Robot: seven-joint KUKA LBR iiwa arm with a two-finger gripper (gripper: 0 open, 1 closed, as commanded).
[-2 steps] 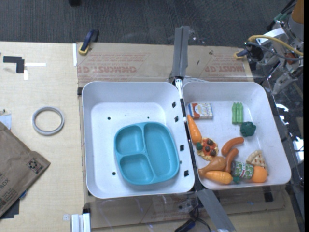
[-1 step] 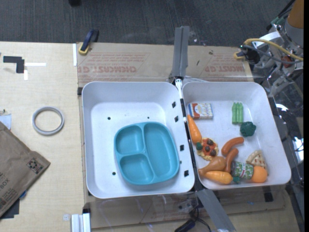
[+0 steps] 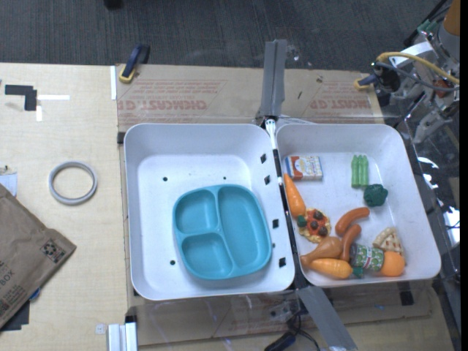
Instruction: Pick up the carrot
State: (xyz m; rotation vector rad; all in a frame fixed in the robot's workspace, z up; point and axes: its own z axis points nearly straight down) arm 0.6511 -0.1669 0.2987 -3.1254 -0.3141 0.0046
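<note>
The carrot (image 3: 294,196), a slim orange tapered piece, lies along the left wall of the right bin (image 3: 409,196), pointing from the back toward the middle. A second, stubbier orange piece (image 3: 330,268) rests near that bin's front wall. My gripper (image 3: 430,115) hangs at the far right, above the right bin's back right corner, among cables and grey metal. It is well apart from the carrot, with nothing visible in it.
Around the carrot lie a red-and-white box (image 3: 304,167), a pizza slice (image 3: 316,225), two sausages (image 3: 352,216), a drumstick (image 3: 322,251), green stalks (image 3: 358,171) and broccoli (image 3: 376,194). A teal divided plate (image 3: 221,231) sits in the left bin (image 3: 146,196).
</note>
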